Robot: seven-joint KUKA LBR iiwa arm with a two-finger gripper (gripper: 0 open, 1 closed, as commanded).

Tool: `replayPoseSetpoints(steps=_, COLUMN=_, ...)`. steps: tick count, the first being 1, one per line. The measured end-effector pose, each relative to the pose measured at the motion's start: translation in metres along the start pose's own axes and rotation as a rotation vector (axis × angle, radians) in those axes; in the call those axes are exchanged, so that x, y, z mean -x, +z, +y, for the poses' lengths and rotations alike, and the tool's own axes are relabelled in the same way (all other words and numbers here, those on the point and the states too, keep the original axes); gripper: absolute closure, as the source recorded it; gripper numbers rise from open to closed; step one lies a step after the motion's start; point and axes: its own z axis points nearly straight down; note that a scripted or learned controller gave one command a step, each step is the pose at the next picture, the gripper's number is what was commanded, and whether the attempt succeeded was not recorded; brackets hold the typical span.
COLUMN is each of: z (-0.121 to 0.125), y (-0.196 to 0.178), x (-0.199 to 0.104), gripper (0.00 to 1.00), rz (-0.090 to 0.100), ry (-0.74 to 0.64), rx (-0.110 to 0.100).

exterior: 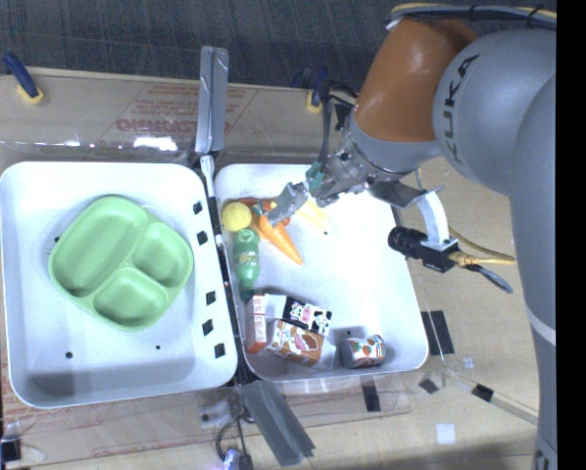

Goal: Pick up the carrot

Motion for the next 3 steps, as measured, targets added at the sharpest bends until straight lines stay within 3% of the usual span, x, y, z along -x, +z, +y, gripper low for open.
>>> replayPoseSetpoints(steps=1, z=-0.050, y=0.007, x=0.032, gripper=0.00, rz=0.001, ry=0.080, rx=-0.003)
replayPoseSetpoints(steps=2, z=-0.014, y=0.113, x=0.021, gripper=0.00, rz=0.002, ry=-0.097, rx=-0.003)
replayPoseSetpoints(steps=3, z=-0.026, y=0.162, x=0.054, gripper=0.00, rz=0.002, ry=-0.137, rx=-0.003)
